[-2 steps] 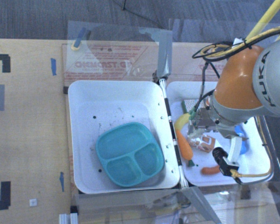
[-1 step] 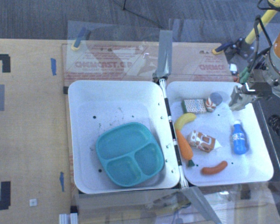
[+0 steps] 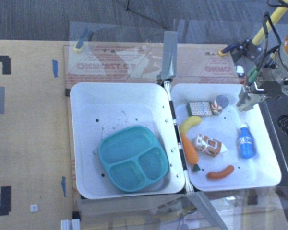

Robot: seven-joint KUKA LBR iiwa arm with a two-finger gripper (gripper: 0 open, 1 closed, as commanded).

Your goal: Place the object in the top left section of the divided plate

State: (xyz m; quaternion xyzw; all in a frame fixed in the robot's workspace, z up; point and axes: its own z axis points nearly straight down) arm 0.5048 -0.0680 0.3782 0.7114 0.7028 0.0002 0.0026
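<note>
I see the wooden bench carrying two white bins side by side, the left bin touching the right bin. Blue tape bits and black corner marks sit on its bare left part.

Two white bins side by side mid-frame: left bin, right bin. A clear plastic sheet with red print lies across the wooden bench just above them. Blue tape strips sit on the bench left of the bins, black corner marks near the left edge. Grey carpet spans the top of frame.
</note>
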